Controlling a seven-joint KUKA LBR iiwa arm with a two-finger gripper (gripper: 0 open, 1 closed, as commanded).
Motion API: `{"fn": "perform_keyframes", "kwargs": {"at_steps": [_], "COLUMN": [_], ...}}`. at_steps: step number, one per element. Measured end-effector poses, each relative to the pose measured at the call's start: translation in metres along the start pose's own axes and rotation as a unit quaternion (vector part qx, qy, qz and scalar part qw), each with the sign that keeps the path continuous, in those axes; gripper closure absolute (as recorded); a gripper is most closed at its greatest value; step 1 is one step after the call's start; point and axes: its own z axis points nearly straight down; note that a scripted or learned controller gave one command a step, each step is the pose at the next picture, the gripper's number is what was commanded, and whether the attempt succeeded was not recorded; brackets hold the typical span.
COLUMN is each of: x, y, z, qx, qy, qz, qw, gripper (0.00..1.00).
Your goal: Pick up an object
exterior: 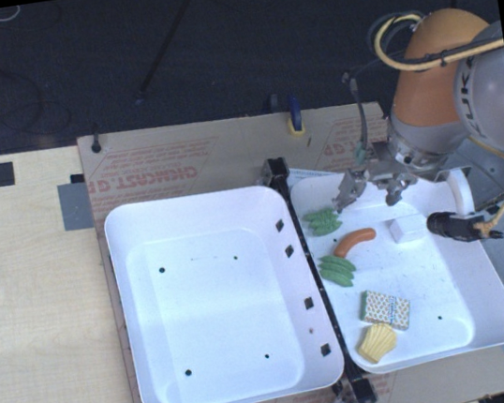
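Objects for picking are all sitting in the right bin (498, 318): a green leafy piece (323, 222) up near the divider, an orange sausage-looking thing (354, 240) just right of it, and another green piece (338, 270) just below those. Further down there's a checkered little pad (386, 308), with a yellow ridged thing (378, 343) touching its lower left edge. A small white block (395, 231) lies off to the right of the sausage.

The left bin (156, 372) sits right beside it, and the two share a black clip strip (303, 273) down the middle.

The hand (370, 183) hangs over the top edge of the right bin, a bit above and to the right of the upper green piece. Its two fingers are spread apart with nothing between them, so it's released, not gripping anything. The arm (445, 70) comes in from the right with its orange band showing, all above the pale desk (34, 325).
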Motion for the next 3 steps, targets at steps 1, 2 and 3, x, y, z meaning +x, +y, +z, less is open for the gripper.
{"fn": "perform_keyframes", "kwargs": {"at_steps": [1, 2, 3], "x": [0.0, -0.099, -0.044], "y": [0.0, -0.082, -0.113], "z": [-0.01, -0.056, -0.169], "qx": [0.0, 0.0, -0.006], "qy": [0.0, -0.002, 0.0], "qz": [-0.001, 0.006, -0.001], "qw": [1.0, 1.0, 1.0], "gripper": [1.0, 1.0, 1.0]}}
